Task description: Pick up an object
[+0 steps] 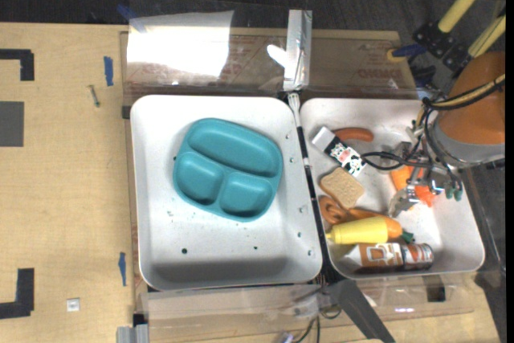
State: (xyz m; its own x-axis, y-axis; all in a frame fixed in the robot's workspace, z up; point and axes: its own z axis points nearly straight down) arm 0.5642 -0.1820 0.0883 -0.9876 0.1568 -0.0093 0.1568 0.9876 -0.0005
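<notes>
Because the task named no particular object, the likely targets were the small things crowded in the right bin (474, 253): a yellow bottle (365, 231) lying on its side, a slice of toast (343, 188), a sausage (354, 134), a small printed card (347, 157) and a can (396, 255) near the front wall. The gripper (418, 193) hung low over the right part of this bin, among orange and red pieces, probably to reach one of them. Whether its fingers were spread or pressed together could not be told, and nothing was clearly seen between them. The left bin (152, 253) held a teal divided plate (227, 168), well apart from the gripper.
</notes>
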